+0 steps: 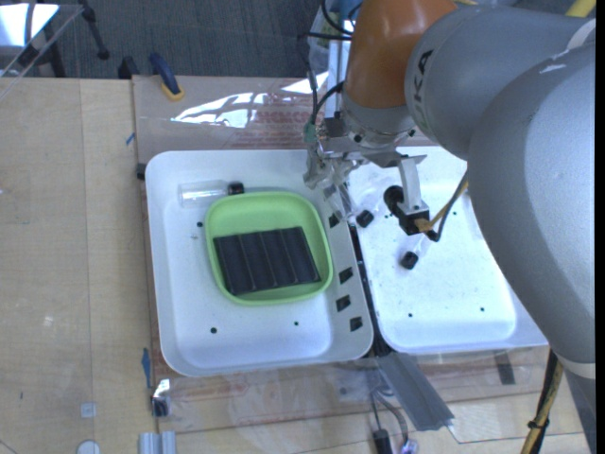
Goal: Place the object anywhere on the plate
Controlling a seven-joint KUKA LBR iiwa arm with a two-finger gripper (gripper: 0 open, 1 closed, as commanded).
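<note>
Camera view looks down on a dark ribbed slab (266,259) lying flat on the green plate (219,218), slightly turned so its long edges run at a slant. It covers most of the plate's floor, with green rim showing all round it. The plate sits in the left bin (180,339), toward the bin's far side and right half. Just beyond the plate's far-left rim lies a clear tube (202,194) with a small dark cap, touching or nearly touching the rim. Along the left bin's right wall sit several small dark squares.

The gripper (330,180) hangs above the gap between the two bins, near the plate's far-right corner. Whether its fingers are wide or narrow I cannot tell; nothing can be made out between them. The grey arm with its orange band fills the upper right. In the right bin (444,320) lie small dark bits. Both bins rest on the pale wooden surface (66,253).
</note>
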